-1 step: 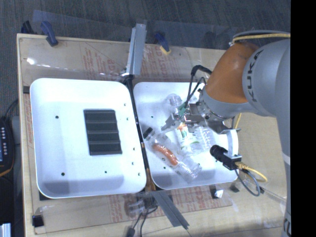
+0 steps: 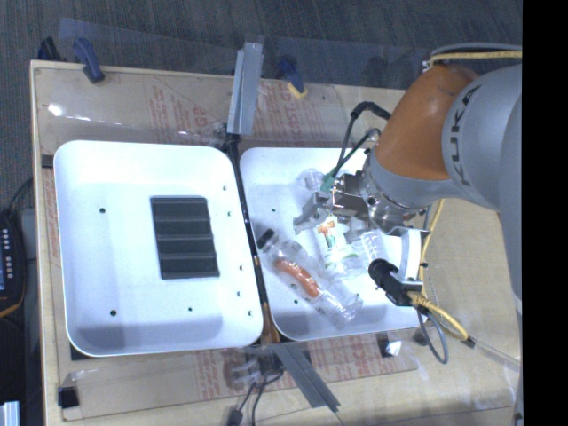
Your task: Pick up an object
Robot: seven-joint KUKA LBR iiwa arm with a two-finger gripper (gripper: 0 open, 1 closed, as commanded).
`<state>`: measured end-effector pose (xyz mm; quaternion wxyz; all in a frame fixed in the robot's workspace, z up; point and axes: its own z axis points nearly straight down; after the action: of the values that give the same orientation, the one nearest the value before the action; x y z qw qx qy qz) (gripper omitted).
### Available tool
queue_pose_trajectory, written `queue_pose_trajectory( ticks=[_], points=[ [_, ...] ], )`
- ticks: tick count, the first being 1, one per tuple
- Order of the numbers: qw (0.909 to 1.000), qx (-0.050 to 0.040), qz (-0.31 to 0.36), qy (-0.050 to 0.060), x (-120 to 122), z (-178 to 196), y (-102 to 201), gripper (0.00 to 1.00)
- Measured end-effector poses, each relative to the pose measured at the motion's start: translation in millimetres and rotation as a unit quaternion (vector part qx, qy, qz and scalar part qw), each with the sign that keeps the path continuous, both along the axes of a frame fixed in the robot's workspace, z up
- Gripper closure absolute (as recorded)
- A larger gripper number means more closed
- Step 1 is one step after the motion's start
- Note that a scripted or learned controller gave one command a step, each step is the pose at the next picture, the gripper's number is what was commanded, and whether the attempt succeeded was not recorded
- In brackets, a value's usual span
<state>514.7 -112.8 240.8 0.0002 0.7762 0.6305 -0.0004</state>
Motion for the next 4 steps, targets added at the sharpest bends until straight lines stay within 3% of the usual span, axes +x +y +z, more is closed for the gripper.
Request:
queue_pose_trajectory(
  ticks=[1,2,3,4],
  points=[
    [0.9934,-0.003,0.115,-0.006,-3.5,-117.7,-6.2,0.0],
    [0.986,-0.005,0.166,-0.016,-20.8,-139.8,-28.9,0.0],
    [0.9854,-0.0052,0.169,-0.017,-19.6,-129.9,-28.1,1.0],
    [0.9831,0.0011,0.183,0.0,32.4,-49.1,57.2,1.0]
  ],
)
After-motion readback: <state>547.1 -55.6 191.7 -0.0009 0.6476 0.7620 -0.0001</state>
